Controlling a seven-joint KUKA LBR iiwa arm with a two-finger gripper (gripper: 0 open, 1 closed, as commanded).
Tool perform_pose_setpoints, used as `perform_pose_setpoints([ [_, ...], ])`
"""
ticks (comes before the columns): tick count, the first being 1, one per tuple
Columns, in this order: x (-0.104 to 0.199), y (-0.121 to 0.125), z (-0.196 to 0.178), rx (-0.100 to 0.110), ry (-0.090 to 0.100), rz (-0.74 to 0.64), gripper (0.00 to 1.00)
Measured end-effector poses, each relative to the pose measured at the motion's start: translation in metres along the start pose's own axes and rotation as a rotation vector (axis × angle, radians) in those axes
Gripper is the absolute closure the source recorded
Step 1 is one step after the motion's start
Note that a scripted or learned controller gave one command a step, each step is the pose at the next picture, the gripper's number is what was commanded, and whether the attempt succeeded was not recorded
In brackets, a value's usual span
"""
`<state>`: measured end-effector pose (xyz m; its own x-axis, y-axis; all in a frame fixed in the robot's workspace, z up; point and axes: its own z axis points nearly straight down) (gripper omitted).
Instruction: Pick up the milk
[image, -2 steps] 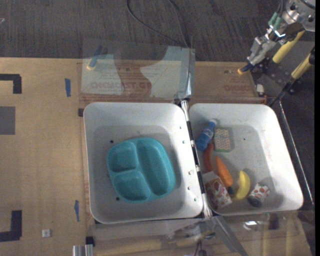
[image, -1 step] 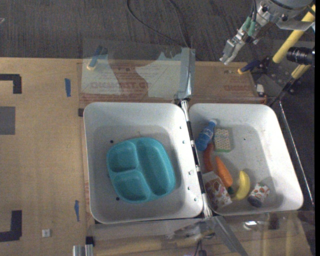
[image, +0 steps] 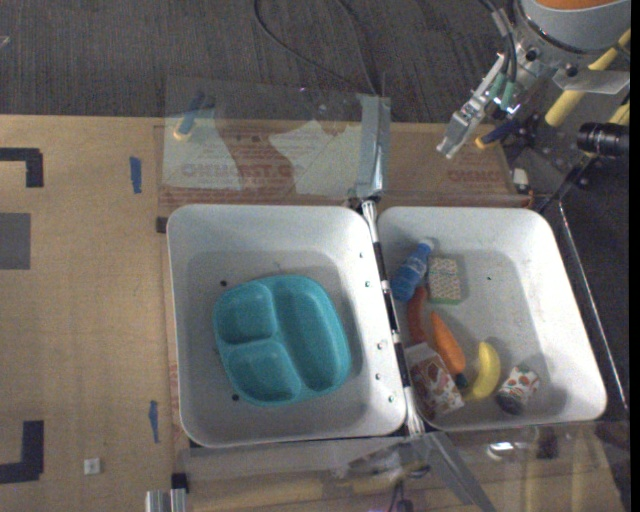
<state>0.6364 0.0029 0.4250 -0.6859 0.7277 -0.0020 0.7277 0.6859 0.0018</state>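
Above the right bin (image: 560, 245), arm raised, pincer (image: 462, 128) tilted, state unclear, milk (image: 435, 380) well below.

The only lettering stands on the flattened cardboard (image: 262, 172) lying under a clear sheet along the bench's far edge, behind the left bin (image: 190, 240). A row of pale block capitals runs across it, upside down and mirrored as seen from the camera, and it cannot be made out for certain. A second, shorter row of the same kind shows on the cardboard strip (image: 470, 175) behind the right bin (image: 560, 250), perhaps the same word, too blurred to read. The milk (image: 434, 380) at the right bin's near-left corner carries a printed pattern, with no legible label.
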Motion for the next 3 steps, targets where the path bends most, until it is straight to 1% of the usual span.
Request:
perform_pose_setpoints([
  [1,-0.016,-0.002,0.0,-0.003,-0.004,-0.009,1.0],
  [2,-0.012,0.026,-0.012,-0.005,-0.005,-0.215,1.0],
  [3,-0.014,0.026,-0.025,-0.012,-0.013,-0.212,1.0],
])
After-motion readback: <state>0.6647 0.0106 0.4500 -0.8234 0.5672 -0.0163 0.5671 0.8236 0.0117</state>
